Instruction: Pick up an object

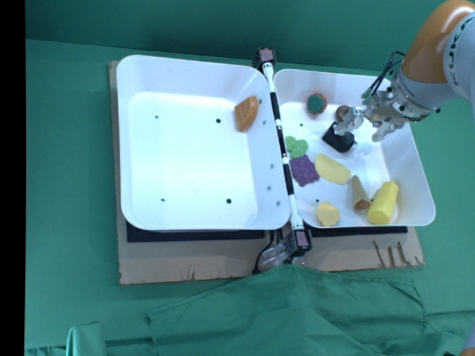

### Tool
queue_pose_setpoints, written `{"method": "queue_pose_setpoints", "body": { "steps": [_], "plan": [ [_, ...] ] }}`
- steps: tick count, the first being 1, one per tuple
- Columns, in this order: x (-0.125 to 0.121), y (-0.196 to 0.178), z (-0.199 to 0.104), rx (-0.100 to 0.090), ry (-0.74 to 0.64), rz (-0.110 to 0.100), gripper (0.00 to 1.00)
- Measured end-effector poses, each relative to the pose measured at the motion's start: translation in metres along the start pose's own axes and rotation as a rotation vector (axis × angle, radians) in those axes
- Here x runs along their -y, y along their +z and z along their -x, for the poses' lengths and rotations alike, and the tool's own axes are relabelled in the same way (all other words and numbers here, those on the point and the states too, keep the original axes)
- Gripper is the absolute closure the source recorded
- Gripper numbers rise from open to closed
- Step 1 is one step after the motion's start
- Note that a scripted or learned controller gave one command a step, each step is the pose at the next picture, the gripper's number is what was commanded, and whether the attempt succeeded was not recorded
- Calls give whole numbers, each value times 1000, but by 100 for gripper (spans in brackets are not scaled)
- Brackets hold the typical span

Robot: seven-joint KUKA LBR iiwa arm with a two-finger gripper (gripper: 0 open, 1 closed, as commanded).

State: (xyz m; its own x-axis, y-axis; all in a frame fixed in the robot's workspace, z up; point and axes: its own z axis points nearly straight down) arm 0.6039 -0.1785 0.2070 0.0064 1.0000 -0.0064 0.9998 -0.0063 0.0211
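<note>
My gripper (381,120) hangs over the upper right part of the right bin (415,176), reaching in from the right. A small brown round thing (343,113) sits just to its left; I cannot tell whether it touches the gripper. The right bin also holds a green and red round piece (317,104), a green bunch (296,146), a purple bunch of grapes (303,170), a yellow oblong (332,168), a brown cone (359,192), a yellow cylinder (383,202) and an orange-yellow chunk (327,213). An orange waffle-like piece (246,113) lies in the left bin (148,87).
A black and white divider rail (282,147) runs between the two bins. Both bins rest on a cardboard sheet (185,273) on green cloth. Folded green cloth (297,310) bunches up at the front.
</note>
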Motion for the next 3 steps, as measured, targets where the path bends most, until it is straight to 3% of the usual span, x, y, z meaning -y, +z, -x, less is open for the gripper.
{"method": "queue_pose_setpoints", "body": {
  "steps": [1,2,3],
  "plan": [
    [-37,-101,10,1,-5,-5,0],
    [-46,4,3,-7,-4,-30,0],
    [-57,21,9,-3,-4,-21,0]
  ]
}}
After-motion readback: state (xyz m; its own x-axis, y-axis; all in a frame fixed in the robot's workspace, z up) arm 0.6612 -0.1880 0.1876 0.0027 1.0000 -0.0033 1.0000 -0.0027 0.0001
